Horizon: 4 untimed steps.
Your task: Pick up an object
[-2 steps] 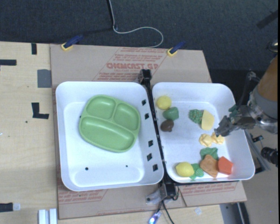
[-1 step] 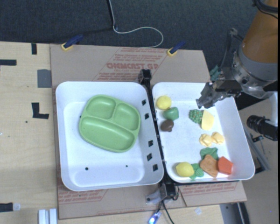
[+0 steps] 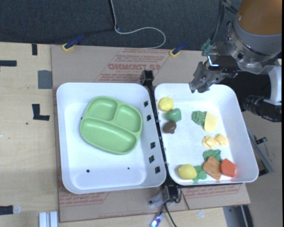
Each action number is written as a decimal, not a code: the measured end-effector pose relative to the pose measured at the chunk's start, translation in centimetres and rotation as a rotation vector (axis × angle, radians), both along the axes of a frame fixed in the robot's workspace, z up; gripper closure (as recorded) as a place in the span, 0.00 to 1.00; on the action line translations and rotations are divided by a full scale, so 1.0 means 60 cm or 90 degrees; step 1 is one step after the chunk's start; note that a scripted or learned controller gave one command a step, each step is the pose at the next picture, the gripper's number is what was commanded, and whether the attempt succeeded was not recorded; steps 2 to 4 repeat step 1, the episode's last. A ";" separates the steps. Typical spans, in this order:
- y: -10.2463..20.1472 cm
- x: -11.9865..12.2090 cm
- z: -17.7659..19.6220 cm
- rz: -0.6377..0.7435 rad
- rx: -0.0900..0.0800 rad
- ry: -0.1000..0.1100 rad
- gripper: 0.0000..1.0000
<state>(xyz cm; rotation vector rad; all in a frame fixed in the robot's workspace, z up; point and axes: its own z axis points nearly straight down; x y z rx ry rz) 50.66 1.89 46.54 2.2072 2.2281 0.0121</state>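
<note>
Camera view gave us the hand (image 3: 202,83) hanging over the far rim of the right bin (image 3: 241,122), above the toys and touching none; whether its fingers were apart or together we could not tell at that slant. The pickable things lay in that bin: a yellow ball (image 3: 166,103) touching a green piece (image 3: 174,114), a brown lump (image 3: 169,126) just below, a green-and-yellow wedge (image 3: 204,119) nearer the middle, and a crowded cluster (image 3: 208,167) along the near wall. We judged them all light, rigid plastic play food (smooth, likely to squirt from a pinch). The wedge seemed the best candidate, standing apart from its neighbours; we would have closed across its narrow sides. The left bin (image 3: 66,126) carried a green divided plate (image 3: 111,124).
</note>
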 end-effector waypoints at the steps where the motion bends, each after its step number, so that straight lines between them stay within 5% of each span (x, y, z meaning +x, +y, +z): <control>1: 0.085 -0.040 -0.008 -0.002 -0.001 0.007 1.00; 4: 0.085 -0.040 -0.008 -0.002 -0.001 0.007 1.00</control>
